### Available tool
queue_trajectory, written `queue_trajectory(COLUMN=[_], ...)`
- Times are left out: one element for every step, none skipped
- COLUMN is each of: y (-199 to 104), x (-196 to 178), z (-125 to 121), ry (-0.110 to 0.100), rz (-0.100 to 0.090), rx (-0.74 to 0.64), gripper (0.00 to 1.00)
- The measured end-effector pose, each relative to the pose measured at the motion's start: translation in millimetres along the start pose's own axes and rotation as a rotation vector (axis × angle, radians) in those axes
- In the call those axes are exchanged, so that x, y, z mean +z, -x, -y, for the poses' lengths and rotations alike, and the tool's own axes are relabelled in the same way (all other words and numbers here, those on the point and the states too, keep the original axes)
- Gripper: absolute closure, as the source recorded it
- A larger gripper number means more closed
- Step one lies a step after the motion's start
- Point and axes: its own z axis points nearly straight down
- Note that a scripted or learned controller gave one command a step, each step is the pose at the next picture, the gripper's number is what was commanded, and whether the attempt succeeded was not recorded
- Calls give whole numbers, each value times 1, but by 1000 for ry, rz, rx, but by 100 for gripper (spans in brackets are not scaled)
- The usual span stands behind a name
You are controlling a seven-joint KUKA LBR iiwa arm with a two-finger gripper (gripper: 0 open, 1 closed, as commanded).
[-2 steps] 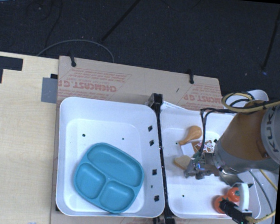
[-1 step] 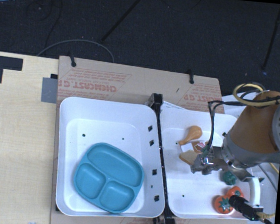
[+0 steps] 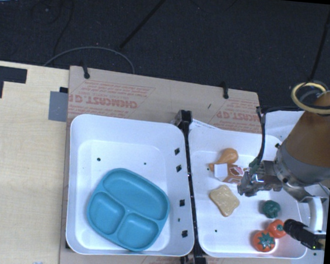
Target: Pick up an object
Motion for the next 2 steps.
queue_trajectory(y=[1, -52], x=[-28, -12], z=[0, -4], ry=[-1, -4], rz=[0, -2], rx=[-1, -3], gripper=[100, 100])
